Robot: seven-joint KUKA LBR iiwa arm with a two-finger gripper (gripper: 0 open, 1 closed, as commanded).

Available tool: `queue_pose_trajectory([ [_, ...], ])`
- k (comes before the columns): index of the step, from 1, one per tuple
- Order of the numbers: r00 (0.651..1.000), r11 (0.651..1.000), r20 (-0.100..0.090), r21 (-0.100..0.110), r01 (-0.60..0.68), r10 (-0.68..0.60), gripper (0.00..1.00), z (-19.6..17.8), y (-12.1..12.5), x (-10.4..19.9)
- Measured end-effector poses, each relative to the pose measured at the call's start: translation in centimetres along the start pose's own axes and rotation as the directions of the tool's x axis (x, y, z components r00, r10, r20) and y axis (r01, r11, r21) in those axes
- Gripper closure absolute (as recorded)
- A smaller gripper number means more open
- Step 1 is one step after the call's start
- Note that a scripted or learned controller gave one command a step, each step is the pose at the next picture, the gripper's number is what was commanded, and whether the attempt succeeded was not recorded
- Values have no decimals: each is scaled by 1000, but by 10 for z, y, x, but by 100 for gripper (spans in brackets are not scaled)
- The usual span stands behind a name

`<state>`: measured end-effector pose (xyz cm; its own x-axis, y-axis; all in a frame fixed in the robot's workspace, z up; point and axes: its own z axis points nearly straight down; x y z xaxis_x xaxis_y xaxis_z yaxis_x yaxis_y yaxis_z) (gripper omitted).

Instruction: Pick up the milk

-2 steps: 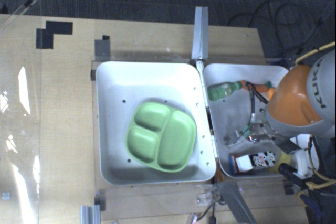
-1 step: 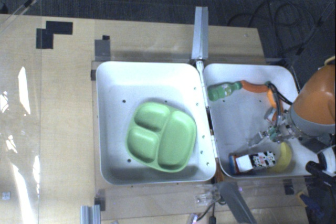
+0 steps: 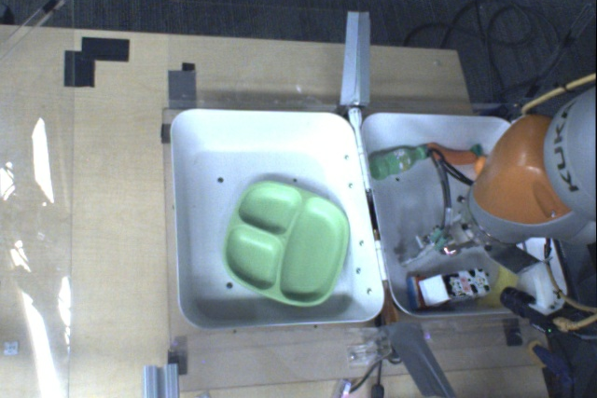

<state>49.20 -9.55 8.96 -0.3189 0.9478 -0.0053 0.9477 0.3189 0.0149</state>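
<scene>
- Wooden bench [image 3: 93, 228] carries two white bins; the milk [image 3: 452, 286] lies along the right bin [image 3: 396, 200]'s near edge.
- Above it, the gripper [image 3: 446, 242] hangs; its spread I cannot tell.
- Clutter nearby, a green bottle [image 3: 396, 161] farther back, risks a mistaken grab.

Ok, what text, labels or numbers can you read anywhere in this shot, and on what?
"KU": dark letters on the arm, at the frame's right edge; the word is cut off there.
Carton in the right bin: printed patches, too blurred to read.
Green bottle: no readable label.
Green tray: no text.
</scene>
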Motion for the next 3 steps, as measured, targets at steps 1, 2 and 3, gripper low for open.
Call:
queue_pose_trajectory([
  [1, 1000, 1000, -2, 9, -15, 15, 0, -15, 41, -61],
  [2, 1000, 1000, 1, 5, -24, 24, 0, 1, -25, -70],
  [3, 807, 807, 4, 2, -590, 590, 0, 1, -13, -34],
])
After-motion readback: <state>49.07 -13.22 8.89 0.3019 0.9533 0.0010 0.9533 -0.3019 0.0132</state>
